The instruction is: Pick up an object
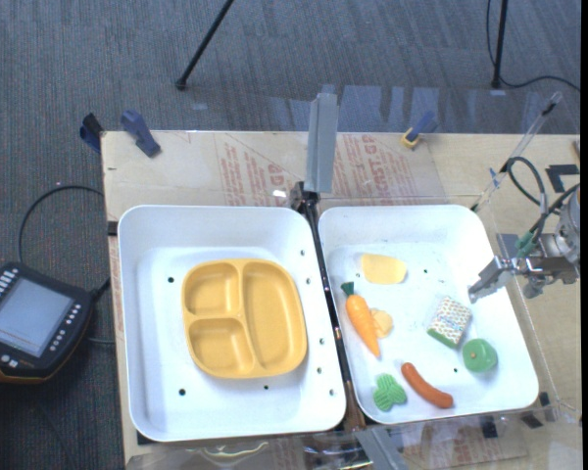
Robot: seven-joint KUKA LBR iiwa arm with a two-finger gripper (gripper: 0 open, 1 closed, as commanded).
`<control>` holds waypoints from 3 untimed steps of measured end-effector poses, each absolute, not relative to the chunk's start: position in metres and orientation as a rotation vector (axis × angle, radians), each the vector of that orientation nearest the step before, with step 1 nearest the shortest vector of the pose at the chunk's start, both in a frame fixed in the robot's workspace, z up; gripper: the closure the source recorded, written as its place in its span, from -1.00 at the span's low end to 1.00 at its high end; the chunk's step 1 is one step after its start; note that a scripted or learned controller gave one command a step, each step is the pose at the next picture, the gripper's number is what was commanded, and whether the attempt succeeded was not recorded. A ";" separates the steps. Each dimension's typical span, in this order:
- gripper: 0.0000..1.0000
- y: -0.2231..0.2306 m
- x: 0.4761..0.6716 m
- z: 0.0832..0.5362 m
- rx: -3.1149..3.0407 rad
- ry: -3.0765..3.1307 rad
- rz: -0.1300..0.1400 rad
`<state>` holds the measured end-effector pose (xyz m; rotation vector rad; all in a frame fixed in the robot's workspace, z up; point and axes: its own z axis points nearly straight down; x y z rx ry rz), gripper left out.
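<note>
The right bin [421, 218] holds several toy foods: an orange carrot [361, 323], a pale yellow slice [383, 268], a small pale orange piece [382, 321], a checkered block [451, 321], a round green fruit [479, 356], a red-orange sausage [427, 385] and a green leafy piece [389, 392]. My gripper [486, 283] hangs at the bin's right side, just above and right of the checkered block, with nothing seen in it. The arm's wrist [544, 258] and cables sit at the right edge.
The left bin [147, 262] contains a yellow divided plate [243, 317]. A grey upright post [321, 150] stands behind the seam between the bins. A teach pendant [24, 316] lies on the floor at the left. Tripod legs stand at the back.
</note>
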<state>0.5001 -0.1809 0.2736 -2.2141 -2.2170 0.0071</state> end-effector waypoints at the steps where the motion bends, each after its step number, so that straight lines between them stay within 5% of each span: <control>1: -1.00 -0.187 0.498 0.104 -2.158 -2.255 0.013; 2: -1.00 -0.158 0.531 0.090 -2.167 -2.285 -0.001; 3: 1.00 -0.160 0.533 0.099 -2.174 -2.278 -0.003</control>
